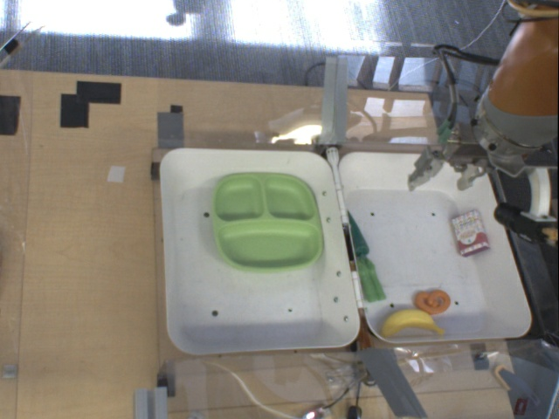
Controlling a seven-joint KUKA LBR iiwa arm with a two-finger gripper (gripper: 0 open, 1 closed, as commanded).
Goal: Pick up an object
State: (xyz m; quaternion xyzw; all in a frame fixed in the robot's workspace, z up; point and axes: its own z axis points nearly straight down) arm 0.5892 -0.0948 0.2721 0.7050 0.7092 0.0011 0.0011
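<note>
My gripper (pixel 445 171) hangs spread wide, holding nothing. The small carton (pixel 470 232) lies just below it, hard by the bin wall (pixel 515 273); 1 finger could strike that wall.

Bench and floor seen from above

A pale wooden benchtop (pixel 79 234) is marked with black patches (pixel 87 101); bright light is cast across grey floor (pixel 218 24).

This is a robotics lab, not a home or shop. A plywood desk (pixel 79 260) carries two shallow white bins (pixel 262 330) fixed side by side on metal brackets, with loose cables (pixel 262 395) trailing under their near edge. Black square markers (pixel 87 103) are stuck to the desk well to the left of the fingers (pixel 425 168), and grey carpet (pixel 131 46) lies beyond.
</note>
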